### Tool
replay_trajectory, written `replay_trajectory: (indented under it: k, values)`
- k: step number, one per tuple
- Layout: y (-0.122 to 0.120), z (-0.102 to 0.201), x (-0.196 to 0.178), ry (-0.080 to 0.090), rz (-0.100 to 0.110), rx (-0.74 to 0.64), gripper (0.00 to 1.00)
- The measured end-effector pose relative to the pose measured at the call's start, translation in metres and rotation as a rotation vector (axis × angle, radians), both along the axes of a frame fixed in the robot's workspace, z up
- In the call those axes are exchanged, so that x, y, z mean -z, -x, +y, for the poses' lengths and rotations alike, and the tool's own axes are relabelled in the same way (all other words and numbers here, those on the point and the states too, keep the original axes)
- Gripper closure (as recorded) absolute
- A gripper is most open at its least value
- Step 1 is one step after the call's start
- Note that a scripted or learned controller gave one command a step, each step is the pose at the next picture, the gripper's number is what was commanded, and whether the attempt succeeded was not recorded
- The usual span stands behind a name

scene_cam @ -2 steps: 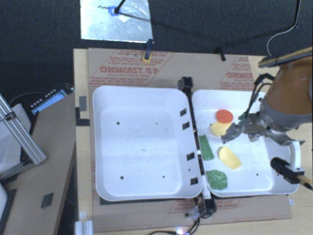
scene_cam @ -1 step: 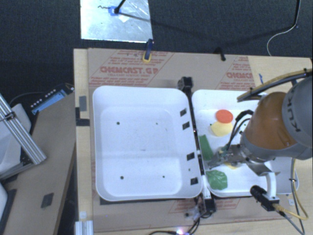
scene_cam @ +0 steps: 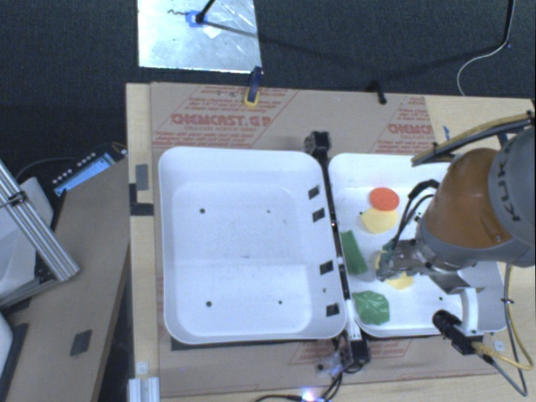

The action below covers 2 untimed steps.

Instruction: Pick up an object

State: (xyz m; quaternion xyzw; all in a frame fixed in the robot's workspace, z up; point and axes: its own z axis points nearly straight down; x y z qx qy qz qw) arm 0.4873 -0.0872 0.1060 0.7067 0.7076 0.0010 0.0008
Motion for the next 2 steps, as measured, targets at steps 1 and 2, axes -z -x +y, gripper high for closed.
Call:
replay_trajectory:
  k: [1,2]
  values:
    - [-0.001,0.075,-0.083,-0.002,-0.006,-0.009,1.00]
    - [-0.038,0.042,-0.152,0.003,-0.009,-0.002,1.00]
